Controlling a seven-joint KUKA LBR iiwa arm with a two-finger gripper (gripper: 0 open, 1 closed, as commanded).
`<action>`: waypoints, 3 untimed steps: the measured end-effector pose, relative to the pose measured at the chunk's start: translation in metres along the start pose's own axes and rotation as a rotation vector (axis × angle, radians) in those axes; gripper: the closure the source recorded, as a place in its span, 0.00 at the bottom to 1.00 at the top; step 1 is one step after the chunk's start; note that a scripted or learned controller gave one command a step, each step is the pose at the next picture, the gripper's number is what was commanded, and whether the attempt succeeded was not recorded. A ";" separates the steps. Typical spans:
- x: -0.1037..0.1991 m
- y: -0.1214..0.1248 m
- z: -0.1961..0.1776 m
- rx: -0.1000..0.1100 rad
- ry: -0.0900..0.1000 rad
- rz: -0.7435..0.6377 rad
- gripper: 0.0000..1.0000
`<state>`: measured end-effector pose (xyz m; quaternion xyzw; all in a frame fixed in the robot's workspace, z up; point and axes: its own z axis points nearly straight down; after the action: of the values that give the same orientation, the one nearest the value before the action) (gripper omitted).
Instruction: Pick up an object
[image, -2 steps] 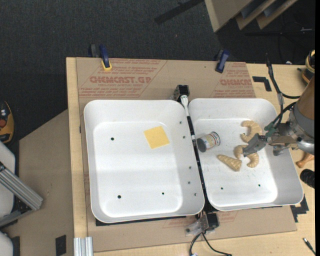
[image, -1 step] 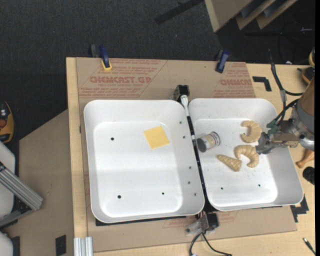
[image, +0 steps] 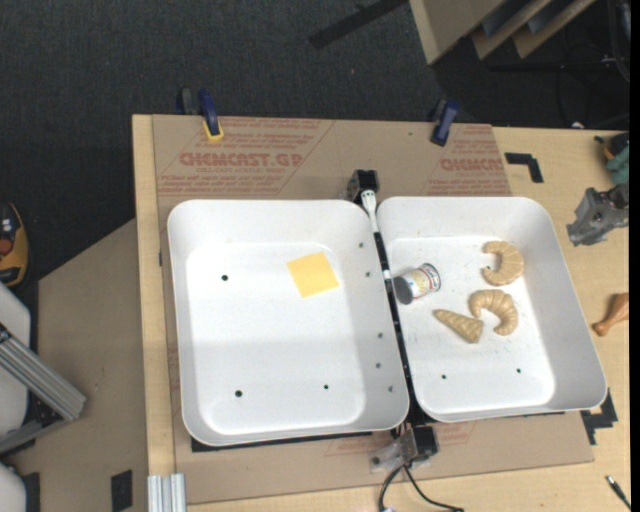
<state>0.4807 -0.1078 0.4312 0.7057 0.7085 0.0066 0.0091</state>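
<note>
The right bin (image: 560, 300) holds several small objects. A small metal can (image: 417, 282) lies on its side near the bin's left wall. Two tan croissant-shaped pieces sit to its right, one (image: 503, 261) farther back and one (image: 497, 307) nearer the front. A tan cone-shaped piece (image: 459, 324) lies just left of the nearer croissant. A flat yellow square (image: 313, 274) rests on the floor of the left bin (image: 200, 330), toward its back right.
The bins stand side by side on a cardboard-covered bench (image: 150, 250) held by two clamps (image: 209, 112) at the back. A grey object (image: 598, 215) and a brown piece (image: 610, 320) lie on the bench right of the right bin. Cables run at the front (image: 405, 455).
</note>
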 end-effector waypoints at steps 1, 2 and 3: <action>0.064 -0.004 0.095 0.031 0.006 -0.002 1.00; 0.079 0.004 -0.081 -0.001 0.003 0.000 1.00; 0.138 -0.004 0.062 0.038 0.004 -0.002 1.00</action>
<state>0.4778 0.0299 0.3686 0.7049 0.7092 -0.0056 -0.0057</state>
